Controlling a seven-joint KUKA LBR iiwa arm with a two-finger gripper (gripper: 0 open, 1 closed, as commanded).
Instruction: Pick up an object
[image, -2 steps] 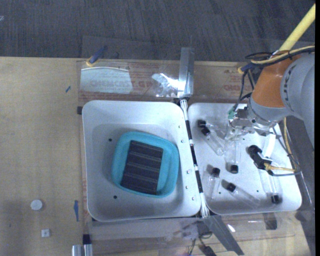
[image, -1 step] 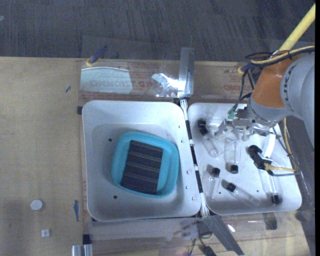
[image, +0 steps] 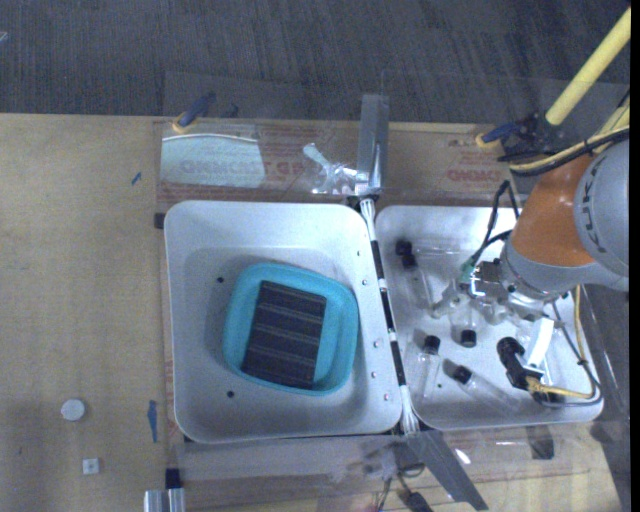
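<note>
Arm (image: 575, 225) over right bin (image: 420, 405); tool (image: 470, 295) seemingly just above small black objects (image: 430, 343).

Tan surface (image: 80, 250) carries two white bins: left bin (image: 190, 230), right bin (image: 440, 215), touching. Small grey disc (image: 72, 408) lies near-left.

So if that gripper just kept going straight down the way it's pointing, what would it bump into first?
Probably the white floor of the right bin. The gripper points down among small black-capped clear vials, and one may lie beneath it; depth is unclear.

A tray (image: 290, 330) lies in the left bin (image: 190, 300); the end effector (image: 470, 300) is over the right bin (image: 580, 400)
</note>
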